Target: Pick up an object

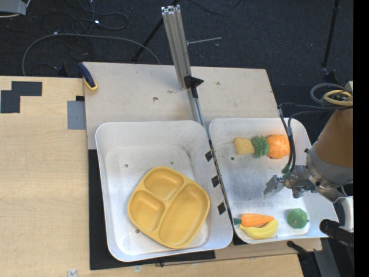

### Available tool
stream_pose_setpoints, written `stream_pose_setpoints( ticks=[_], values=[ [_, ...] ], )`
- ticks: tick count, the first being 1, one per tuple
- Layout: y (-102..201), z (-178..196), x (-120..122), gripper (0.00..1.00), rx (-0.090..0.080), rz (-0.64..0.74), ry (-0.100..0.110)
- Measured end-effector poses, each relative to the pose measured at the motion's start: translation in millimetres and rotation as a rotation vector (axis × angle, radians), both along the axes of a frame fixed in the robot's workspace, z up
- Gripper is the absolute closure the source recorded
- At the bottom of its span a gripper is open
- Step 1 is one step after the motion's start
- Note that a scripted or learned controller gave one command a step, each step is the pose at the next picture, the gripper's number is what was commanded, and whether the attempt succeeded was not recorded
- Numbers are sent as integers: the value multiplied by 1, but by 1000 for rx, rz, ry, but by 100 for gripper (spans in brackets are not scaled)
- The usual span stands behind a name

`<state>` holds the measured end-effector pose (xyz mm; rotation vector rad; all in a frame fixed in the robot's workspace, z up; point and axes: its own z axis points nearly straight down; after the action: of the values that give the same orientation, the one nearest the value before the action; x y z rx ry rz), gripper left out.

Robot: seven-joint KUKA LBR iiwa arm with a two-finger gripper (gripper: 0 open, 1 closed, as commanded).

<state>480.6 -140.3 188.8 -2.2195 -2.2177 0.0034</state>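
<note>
Camera view: gripper (281, 184) hovers over bare floor in the right bin (300, 126), fingers spread, holding nothing. Carrot (256, 219) and banana (260, 231) lie touching near the front wall; a descent there risks nudging both, or clipping the wall.

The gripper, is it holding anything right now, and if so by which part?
Nothing is held. The gripper hangs over a bare patch of the right bin, apart from the toy foods.

Lab: cabled floor (86, 16), test bins (115, 154)
</note>
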Motion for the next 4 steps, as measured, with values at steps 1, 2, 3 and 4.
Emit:
stream_pose_setpoints(
  ticks=[1,2,3,4],
  values=[
    [-9,-58,-4,0,1,0,4],
    [-10,-96,-2,0,3,1,-3],
    [-5,-83,0,100,15,3,-6],
    [-6,-40,6,100,-2,2,-6]
  ],
)
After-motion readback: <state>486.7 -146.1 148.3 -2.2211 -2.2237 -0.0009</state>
